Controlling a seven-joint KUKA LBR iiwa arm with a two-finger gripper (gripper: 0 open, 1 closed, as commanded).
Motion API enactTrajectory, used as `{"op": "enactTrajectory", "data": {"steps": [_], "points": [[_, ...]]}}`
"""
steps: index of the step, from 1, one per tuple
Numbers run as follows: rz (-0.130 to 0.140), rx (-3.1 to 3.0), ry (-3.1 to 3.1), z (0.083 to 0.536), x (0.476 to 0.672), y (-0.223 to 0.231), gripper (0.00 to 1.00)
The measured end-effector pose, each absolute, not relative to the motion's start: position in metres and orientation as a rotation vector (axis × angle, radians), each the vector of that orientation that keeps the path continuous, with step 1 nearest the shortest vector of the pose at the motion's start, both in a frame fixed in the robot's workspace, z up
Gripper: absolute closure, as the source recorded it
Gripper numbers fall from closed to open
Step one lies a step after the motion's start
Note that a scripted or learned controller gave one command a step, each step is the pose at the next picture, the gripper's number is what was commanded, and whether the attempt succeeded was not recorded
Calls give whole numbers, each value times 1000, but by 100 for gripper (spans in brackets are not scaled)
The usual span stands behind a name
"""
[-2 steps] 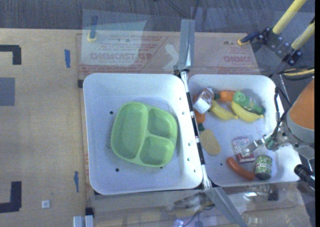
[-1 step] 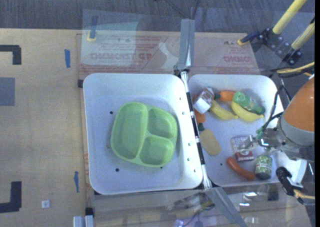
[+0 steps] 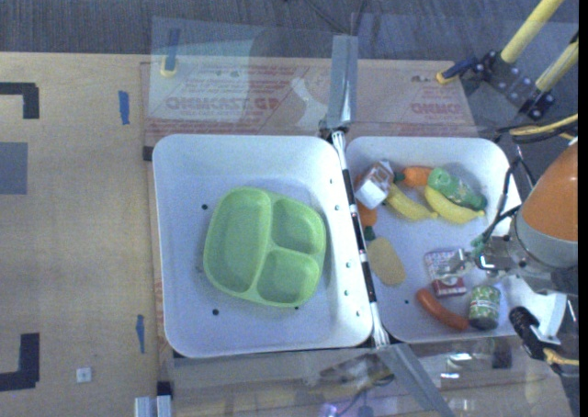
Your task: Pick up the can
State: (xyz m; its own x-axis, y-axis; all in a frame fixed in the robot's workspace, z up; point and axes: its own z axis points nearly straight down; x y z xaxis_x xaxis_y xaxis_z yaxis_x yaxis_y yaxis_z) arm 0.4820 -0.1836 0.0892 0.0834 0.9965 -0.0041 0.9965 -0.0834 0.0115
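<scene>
The claw (image 3: 484, 264) sits at the lower right of the frame, low over the right bin (image 3: 404, 151), and it is hard to make out: a tangle of dark and metallic parts below the orange band of the arm (image 3: 556, 208), so whether it is clenched or released cannot be told. Just below it stands the can (image 3: 484, 306), small, with a green label and a dark top; it appears upright, long axis pointing up toward the camera, near the bin's lower right corner, and nothing shows it held. The arm is cut off by the right edge of the frame. Touching or just beside the can on its left lies an orange-red sausage-like item (image 3: 443, 309), and above that a red and white packet (image 3: 447, 274), partly overlapped by the claw's parts. Farther left lies a tan oval piece (image 3: 389, 261). In the upper part of the bin are two bananas (image 3: 432, 205), a green packet (image 3: 454, 187), an orange piece (image 3: 416, 174) and a white-labelled container (image 3: 373, 187), crowded together. The left bin (image 3: 179, 222) holds a green divided plate (image 3: 265, 246). Both bins rest on the wooden surface (image 3: 73, 222).
</scene>
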Motion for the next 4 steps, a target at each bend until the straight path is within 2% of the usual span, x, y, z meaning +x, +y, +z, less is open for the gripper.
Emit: {"op": "enactTrajectory", "data": {"steps": [1, 2, 3, 4], "points": [[14, 1823, 2540, 90, 486, -207, 0], [14, 2378, 2048, 89, 484, -207, 0], [11, 2072, 2339, 90, 486, -209, 0], [5, 1929, 2459, 90, 484, -147, 0]]}}
